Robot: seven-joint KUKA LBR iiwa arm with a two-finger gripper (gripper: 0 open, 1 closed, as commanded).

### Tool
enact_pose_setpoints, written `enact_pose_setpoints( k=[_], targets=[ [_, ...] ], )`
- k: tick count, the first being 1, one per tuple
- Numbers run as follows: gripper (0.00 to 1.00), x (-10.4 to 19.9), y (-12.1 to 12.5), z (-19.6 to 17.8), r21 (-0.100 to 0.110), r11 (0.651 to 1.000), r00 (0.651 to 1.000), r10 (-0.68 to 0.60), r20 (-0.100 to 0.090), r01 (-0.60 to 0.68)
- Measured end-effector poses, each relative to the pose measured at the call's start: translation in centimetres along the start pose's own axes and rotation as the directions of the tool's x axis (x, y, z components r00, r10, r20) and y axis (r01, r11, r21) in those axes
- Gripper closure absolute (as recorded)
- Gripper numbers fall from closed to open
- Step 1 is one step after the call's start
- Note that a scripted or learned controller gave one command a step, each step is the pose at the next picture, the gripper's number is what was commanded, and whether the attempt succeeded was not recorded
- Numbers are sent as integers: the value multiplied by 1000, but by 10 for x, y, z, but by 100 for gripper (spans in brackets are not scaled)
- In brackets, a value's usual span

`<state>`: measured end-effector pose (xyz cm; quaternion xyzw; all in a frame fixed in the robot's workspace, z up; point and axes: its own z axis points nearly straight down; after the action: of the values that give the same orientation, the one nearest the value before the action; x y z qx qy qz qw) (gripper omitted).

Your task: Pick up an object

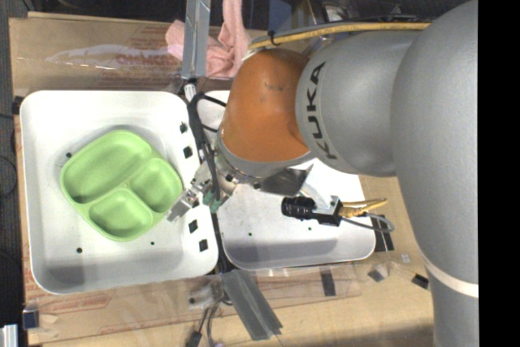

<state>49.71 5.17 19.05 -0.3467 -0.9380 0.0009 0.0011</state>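
Bench, two white bins [49, 175]: my pincer [193, 203] hangs beside the green tray [122, 183], likely targeting it; grip state unreadable.

right bin [268, 256]: mostly hidden under arm [357, 101] | pincer [193, 201]: too small to tell grip

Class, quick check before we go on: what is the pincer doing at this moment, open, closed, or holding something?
Pincer: cannot be told; it sits at the right edge of the green divided tray, half hidden under the arm.
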Motion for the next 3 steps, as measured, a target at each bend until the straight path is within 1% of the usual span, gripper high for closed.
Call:
enact_pose_setpoints(
  k=[1,2,3],
  targets=[
    [0,67,58,5,-2,996,996,-92,2,92],
    [0,61,143,59,2,972,972,236,0,-236],
    [0,57,67,4,0,984,984,178,0,-178]
  ],
)
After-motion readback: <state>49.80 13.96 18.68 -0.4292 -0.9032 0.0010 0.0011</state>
